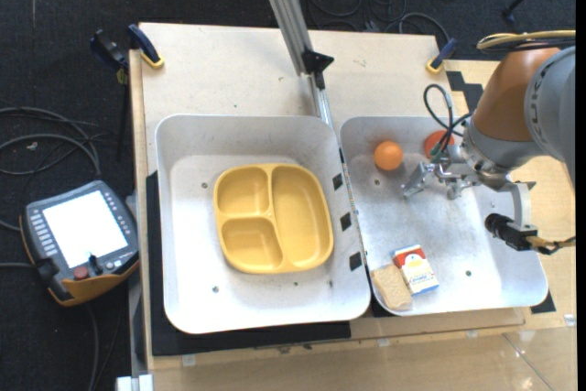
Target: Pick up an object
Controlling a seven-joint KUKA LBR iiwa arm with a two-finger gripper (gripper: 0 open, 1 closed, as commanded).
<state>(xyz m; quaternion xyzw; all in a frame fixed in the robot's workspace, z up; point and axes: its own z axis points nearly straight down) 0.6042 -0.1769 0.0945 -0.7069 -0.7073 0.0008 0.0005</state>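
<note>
Hovering: pincer (430, 179) nr orange ball (388, 155), right bin (476, 288).

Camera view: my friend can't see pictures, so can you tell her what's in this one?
A grey robot arm's gripper hangs over the right bin, beside an orange ball. A small box and a sponge lie near that bin's front edge. The left bin holds a yellow divided plate.

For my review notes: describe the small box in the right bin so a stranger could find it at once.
Start at the right bin, the one the arm reaches into. Near its front edge lies the small box, red, white and blue. A tan sponge-like block touches its left side; the orange ball sits far back.
</note>
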